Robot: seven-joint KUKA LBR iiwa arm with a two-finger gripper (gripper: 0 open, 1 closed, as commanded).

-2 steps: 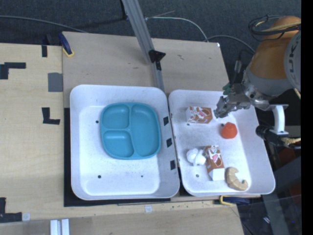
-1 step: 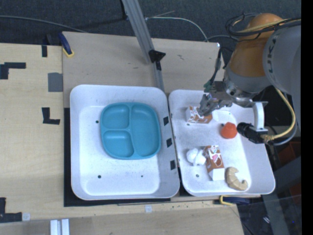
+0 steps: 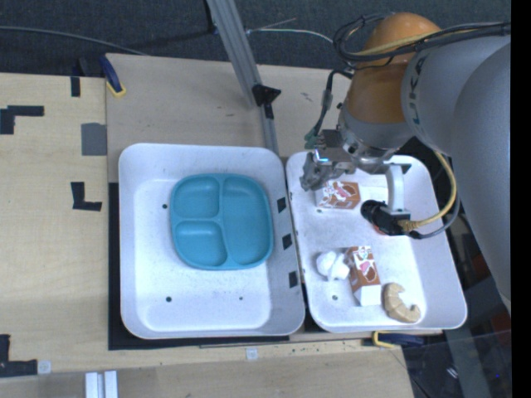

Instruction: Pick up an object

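Gripper [image 3: 318, 175] sits low at the far-left corner of the right bin [image 3: 431, 247], close against its wall next to the divide between the two bins. Finger spread cannot be made out from this angle: metal parts blur together, and nothing can be seen held between them.

Just beside the gripper, toward the bin's middle, lies a small red-and-white packet [image 3: 340, 195], flat on the floor; whether the gripper touches it cannot be told. The grey arm [image 3: 465, 98] with its orange band [image 3: 390, 48] comes in over the bin's far side. A black cable fitting [image 3: 383, 215] hangs just past the packet.

Nearer the camera in the same bin: a white crumpled lump [image 3: 331, 264], a brown-and-white carton [image 3: 362, 274] touching it, and a tan curved pastry-like piece [image 3: 401, 303] at the near corner.

Left bin [image 3: 141, 247] carries a blue divided plate [image 3: 221, 221], lying flat.

Progress, as judged: approach appears made, the gripper down at object level near the packet. No grasp confirmed, nothing lifted. Left to do: close on an object, likely the packet, and raise it clear of the bin.
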